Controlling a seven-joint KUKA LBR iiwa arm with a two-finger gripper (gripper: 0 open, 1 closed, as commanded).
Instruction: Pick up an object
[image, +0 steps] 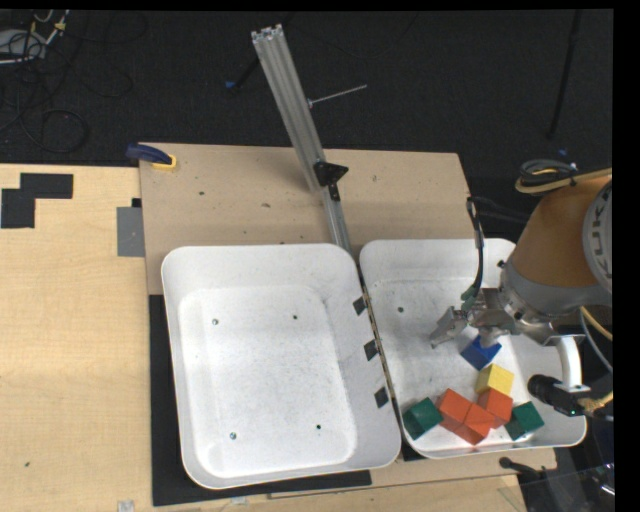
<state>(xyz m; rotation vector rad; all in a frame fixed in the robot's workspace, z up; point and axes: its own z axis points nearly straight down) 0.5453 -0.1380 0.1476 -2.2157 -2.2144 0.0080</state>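
Pincer (462, 325): hung over the right bin (420, 290); whether it was apart or together could not be told.
Blue block (480, 352): just below-right of the pincer.
Yellow block (494, 379): farther toward the front.
Orange blocks (468, 413): frontmost, flanked by green blocks (422, 416).

Two white bins on the worktop (250, 200) — left bin (190, 290), right bin (420, 265). Blocks, all in the right bin, six counted: one blue block (481, 352), one yellow block (494, 379), two green blocks — first green block (422, 415) and second green block (524, 420) — and two orange-red blocks, big orange-red block (464, 414) and smaller orange-red block (495, 403), touching each other, so the split between them is hard to judge. One robot arm (560, 250). One slanted metal rail (300, 120). One blue-handled clamp (150, 155) at the board's back-left corner.
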